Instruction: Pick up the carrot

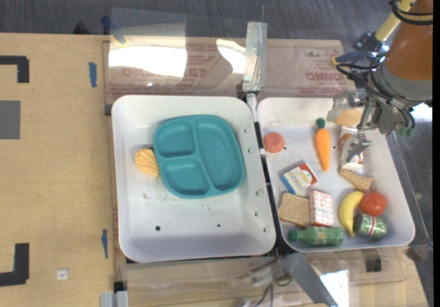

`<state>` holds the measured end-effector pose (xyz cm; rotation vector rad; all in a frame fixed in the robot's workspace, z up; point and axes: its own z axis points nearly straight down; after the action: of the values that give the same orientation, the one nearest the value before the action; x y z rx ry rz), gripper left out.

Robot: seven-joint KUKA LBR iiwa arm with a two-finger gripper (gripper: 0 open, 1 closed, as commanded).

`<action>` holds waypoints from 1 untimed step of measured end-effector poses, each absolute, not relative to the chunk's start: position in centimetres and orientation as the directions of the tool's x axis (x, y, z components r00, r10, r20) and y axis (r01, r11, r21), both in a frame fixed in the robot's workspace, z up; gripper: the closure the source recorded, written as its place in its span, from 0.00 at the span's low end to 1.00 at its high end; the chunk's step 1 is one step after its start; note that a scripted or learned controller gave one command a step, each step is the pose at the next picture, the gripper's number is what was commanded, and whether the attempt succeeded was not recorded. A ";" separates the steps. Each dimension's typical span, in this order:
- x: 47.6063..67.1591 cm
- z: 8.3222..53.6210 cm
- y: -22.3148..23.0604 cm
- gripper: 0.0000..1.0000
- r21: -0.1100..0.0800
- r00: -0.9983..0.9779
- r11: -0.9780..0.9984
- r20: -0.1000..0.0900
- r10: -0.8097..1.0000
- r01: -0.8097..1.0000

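A: Where is the carrot [322,148] lying?

B: It is lying in the right bin [402,192], in the far half, roughly midway between the bin's left and right walls. Its green top is pointing toward the far wall and its orange tip toward the near wall. Nothing is touching it.

A: What is the arm doing?

B: The grey arm [411,51] is reaching in over the right bin's far right corner. The end effector [357,142] is hanging just to the right of the carrot, above a pale wedge-shaped item [355,178]. I cannot tell how far its fingers are parted, and nothing is visibly sitting between them.

A: What else is sitting in that bin?

B: A small red ball [273,142] is resting by the left wall. Nearer the front, a small carton [300,178], a slice of bread [294,209], a pink box [321,207], a green bottle [316,235], a banana [348,211], a tomato [373,202] and a can [370,225] are crowding together.

A: And the left bin [130,161]?

B: A teal divided plate [199,155] is lying in its middle, with 3 compartments. A yellow shell-shaped item [146,161] is touching the plate's left edge.
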<state>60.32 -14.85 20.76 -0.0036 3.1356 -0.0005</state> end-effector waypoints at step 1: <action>63.8 9.0 -13.0 0.00 -0.002 -0.990 0.990 -0.013 -0.139 -0.139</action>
<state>63.83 -13.05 8.97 -0.2175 3.1213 -0.0024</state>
